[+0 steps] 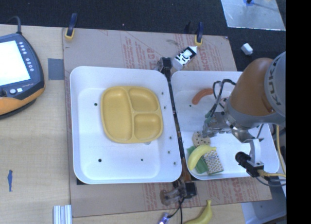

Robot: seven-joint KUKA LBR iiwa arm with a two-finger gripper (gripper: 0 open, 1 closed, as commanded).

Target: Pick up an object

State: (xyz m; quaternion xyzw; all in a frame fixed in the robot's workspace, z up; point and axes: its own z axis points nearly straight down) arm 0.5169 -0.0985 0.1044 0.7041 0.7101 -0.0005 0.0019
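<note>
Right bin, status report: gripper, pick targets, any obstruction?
Gripper low in right bin, fingers unclear. Banana and sponge just below it, sausage above, none seen held. Yellow tray alone in left bin.

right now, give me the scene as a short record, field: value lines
left bin: holds a yellow divided plate, lying flat
right bin: holds a sausage, a banana, a sponge
banana and sponge: touching, at the near left corner
sausage: alone, toward the far side
arm: over the right bin, reaching in from the right
gripper: low in the right bin, just above the banana; grip state unclear
outside the bins: a second banana on the bench edge, a tablet pendant far left
</note>
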